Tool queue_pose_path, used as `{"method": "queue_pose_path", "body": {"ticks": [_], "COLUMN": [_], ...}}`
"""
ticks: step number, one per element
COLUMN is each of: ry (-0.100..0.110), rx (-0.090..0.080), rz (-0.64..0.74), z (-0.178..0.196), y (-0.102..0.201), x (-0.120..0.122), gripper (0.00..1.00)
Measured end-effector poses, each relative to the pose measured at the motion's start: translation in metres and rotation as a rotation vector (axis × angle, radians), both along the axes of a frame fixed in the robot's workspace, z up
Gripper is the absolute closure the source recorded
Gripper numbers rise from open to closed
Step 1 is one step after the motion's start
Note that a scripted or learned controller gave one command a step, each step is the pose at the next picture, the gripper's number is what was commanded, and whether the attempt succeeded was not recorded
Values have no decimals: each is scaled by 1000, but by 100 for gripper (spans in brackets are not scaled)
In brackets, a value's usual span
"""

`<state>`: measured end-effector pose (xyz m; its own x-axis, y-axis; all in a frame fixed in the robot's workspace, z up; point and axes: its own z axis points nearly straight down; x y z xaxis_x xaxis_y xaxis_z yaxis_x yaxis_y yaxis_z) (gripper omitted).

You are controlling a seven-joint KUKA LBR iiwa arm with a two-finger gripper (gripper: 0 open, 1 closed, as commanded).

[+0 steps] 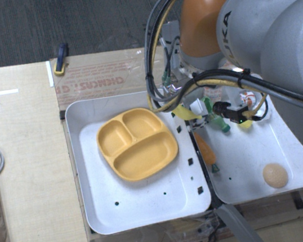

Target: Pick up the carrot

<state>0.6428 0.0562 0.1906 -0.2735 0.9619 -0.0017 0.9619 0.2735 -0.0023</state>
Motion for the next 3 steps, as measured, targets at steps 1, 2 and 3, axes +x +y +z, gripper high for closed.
{"method": "queue_pose_path", "body": {"ticks": [1, 2, 3], "ry": [-13, -2, 0], "rx": [1, -2, -2], "rz": [-73, -243, -270], "z": [-79, 56, -55], "y": [37, 60, 74], "x": [17, 16, 16], "gripper": [100, 100, 100]}}
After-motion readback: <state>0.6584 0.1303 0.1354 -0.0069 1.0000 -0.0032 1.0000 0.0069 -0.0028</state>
